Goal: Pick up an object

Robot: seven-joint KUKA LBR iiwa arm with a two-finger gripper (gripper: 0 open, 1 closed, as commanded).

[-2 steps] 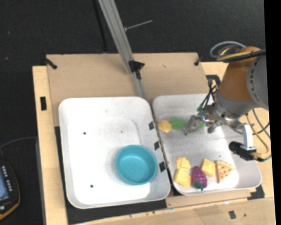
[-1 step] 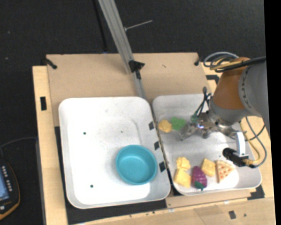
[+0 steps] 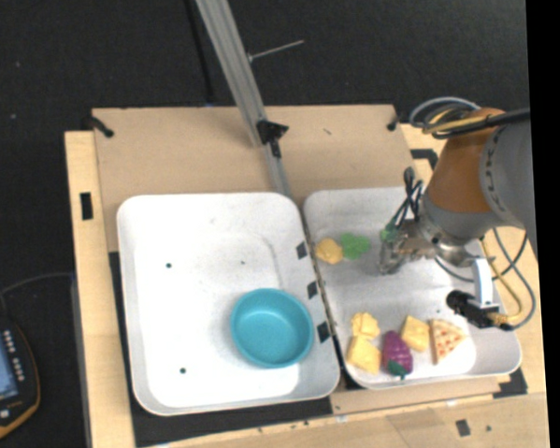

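In the right bin (image 3: pixel 359 210) lie a small yellow piece (image 3: pixel 329 251) and a green piece (image 3: pixel 355 245) near its left wall. Along its front edge sit yellow cheese-like blocks (image 3: pixel 364 343), a purple grape bunch (image 3: pixel 396 352), a yellow wedge (image 3: pixel 416 333) and a pizza slice (image 3: pixel 445 338). My gripper (image 3: pixel 391 258) hangs low over the middle of the right bin, just right of the green piece, pointing down. Nothing shows between its fingers.
The left bin (image 3: pixel 168 234) holds a blue bowl (image 3: pixel 271 326) at its front right. A metal pole (image 3: pixel 240 80) slants up from between the bins. Cables loop beside the arm's wrist (image 3: pixel 465 181) at the right. A handheld pendant (image 3: pixel 7 373) lies off the bench at the far left.
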